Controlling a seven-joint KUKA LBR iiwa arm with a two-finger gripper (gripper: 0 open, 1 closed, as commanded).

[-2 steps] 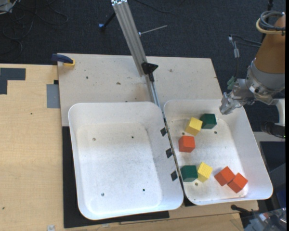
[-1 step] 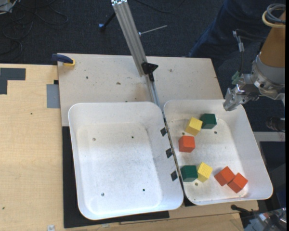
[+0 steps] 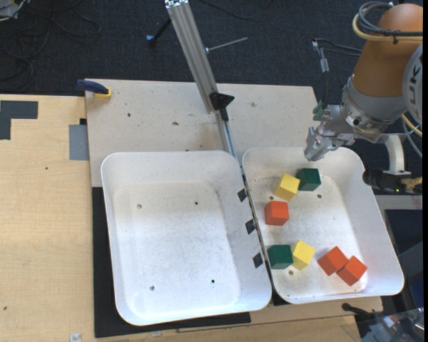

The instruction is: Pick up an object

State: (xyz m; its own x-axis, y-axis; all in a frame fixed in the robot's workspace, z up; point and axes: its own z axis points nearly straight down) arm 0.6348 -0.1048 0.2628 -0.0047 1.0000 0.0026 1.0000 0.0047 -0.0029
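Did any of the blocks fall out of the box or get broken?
No. All the blocks sit inside the right bin, like the red block and yellow block. None looks broken.

Scene was lit evenly and brightly from overhead. The white bins (image 3: 172, 164) were slightly washed out. Only short, soft shadows were cast by the blocks (image 3: 276, 212). Overall focus was mildly soft.

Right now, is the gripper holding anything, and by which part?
Nothing held. The gripper hangs above the right bin's far edge, apart from the nearest green block.
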